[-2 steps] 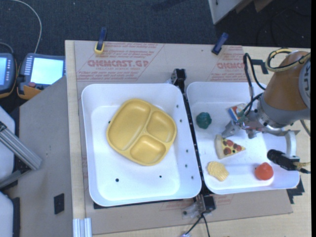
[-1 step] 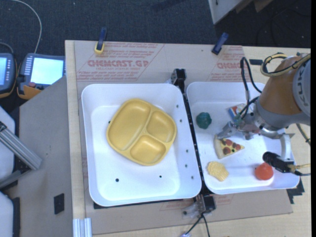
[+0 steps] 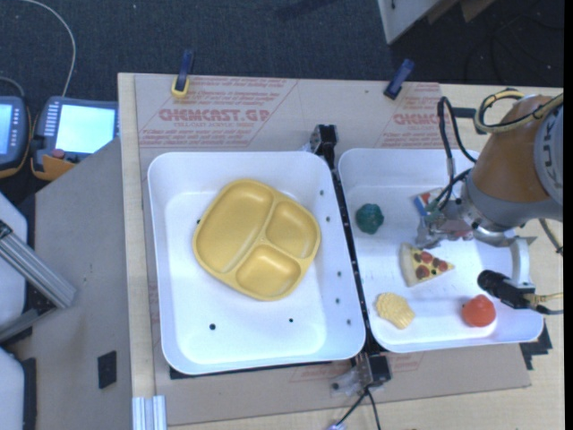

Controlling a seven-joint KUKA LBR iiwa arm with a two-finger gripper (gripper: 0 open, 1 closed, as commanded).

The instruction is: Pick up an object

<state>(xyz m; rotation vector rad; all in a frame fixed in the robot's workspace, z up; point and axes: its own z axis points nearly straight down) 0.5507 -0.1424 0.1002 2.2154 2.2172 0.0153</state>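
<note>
The right bin (image 3: pixel 394 170) holds a dark green ball (image 3: pixel 369 218), a toy pizza slice (image 3: pixel 423 265), a pale yellow ridged piece (image 3: pixel 394 309) and a red tomato-like ball (image 3: pixel 479 312). My gripper (image 3: pixel 431 231) hangs low over the bin, just above the pizza slice's upper edge and right of the green ball. Nothing shows between its tips.
A yellow three-compartment plate (image 3: pixel 258 237) lies in the left bin (image 3: pixel 179 267). A black divider (image 3: pixel 345 240) runs between the bins. The grey arm with its orange band (image 3: pixel 510 155) covers the right bin's far right side. Blue clamps (image 3: pixel 398 79) sit on the bench's back edge.
</note>
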